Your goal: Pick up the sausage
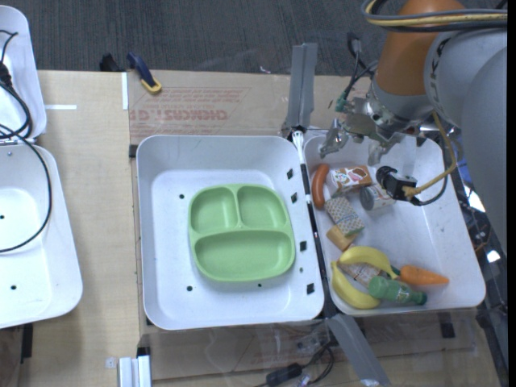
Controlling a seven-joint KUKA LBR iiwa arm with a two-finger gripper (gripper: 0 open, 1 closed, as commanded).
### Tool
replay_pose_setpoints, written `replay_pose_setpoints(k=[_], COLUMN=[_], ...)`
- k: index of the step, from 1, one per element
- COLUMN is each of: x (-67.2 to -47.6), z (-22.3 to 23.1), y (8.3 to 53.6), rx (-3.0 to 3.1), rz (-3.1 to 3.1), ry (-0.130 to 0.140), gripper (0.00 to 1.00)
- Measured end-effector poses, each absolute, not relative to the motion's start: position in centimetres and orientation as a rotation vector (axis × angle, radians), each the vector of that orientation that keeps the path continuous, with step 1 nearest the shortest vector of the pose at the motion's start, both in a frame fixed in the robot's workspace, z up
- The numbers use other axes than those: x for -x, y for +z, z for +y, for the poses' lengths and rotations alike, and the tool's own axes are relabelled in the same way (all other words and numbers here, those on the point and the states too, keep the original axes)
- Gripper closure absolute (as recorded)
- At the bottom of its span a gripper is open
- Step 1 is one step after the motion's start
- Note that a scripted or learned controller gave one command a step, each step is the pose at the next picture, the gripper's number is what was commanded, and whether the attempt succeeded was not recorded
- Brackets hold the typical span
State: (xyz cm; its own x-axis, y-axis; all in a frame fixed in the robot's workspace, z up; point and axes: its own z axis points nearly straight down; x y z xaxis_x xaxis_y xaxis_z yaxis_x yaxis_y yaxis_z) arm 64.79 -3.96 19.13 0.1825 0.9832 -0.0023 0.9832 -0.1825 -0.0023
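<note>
While the sausage point(320, 185) lies against the left wall of the right bin point(451, 240), beside a small carton point(351, 178), the pincer point(355, 141) hangs open just above the bin's far end, gripping nothing. A green divided plate point(240, 233) sits in the left bin point(161, 240).

Single fixed camera above the bench point(81, 87), slanted downward, both white bins point(149, 216) in frame
</note>
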Motion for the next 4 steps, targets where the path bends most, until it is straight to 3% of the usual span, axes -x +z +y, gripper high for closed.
replay_pose_setpoints(k=[1,2,3,4], x=[-64.8,-62.5,-65.8,-62.9], z=[-4.0,-4.8,0.9,3.0], y=[19.1,24.7,19.0,19.1], rx=[2.415,2.438,2.590,2.605], rz=[-2.008,-1.982,-1.775,-1.755], ry=[0.005,0.003,0.008,0.006], gripper=[0.00,0.00,0.00,0.00])
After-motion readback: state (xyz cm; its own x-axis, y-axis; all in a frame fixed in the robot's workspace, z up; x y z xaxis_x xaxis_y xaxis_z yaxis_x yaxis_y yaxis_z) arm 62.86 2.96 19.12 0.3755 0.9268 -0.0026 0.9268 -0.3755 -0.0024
